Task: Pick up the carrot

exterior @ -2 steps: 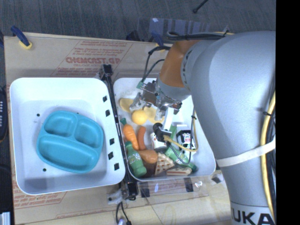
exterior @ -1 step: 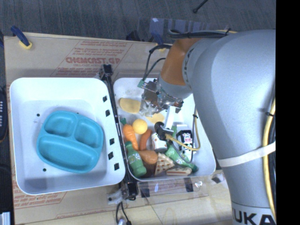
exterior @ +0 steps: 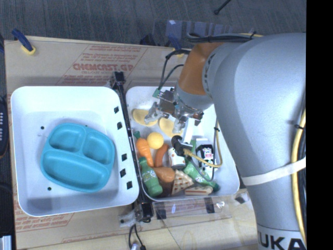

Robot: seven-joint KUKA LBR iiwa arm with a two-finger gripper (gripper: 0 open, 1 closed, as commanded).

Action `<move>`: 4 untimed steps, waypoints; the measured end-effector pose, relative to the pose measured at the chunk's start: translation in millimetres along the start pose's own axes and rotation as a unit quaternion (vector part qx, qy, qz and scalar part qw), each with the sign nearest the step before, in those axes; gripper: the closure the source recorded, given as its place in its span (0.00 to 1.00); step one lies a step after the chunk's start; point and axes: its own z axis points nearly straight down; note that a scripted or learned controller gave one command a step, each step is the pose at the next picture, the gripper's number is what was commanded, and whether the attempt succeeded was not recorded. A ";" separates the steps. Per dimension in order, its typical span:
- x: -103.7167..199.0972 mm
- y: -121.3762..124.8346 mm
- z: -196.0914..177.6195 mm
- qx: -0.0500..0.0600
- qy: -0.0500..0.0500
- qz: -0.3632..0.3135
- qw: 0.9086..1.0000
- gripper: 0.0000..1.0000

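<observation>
In the right bin [exterior: 225,155], near its left wall, the carrot [exterior: 143,149] lies among toy foods, long axis running upper left to lower right, though which end is the tip cannot be told. A yellow ball [exterior: 155,140] touches its right side; a green bottle [exterior: 150,177] sits just below. Gripper [exterior: 165,113] hovers above the bin's upper part, fingers spread, nothing between them. Left bin [exterior: 23,155] holds a blue divided plate [exterior: 78,156]. Cardboard [exterior: 99,61] reads "CHEMCAST GP"; arm base [exterior: 278,241] shows "UKA"
</observation>
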 end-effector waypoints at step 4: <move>-52.0 -117.9 21.1 -0.013 0.003 -0.103 0.995 1.00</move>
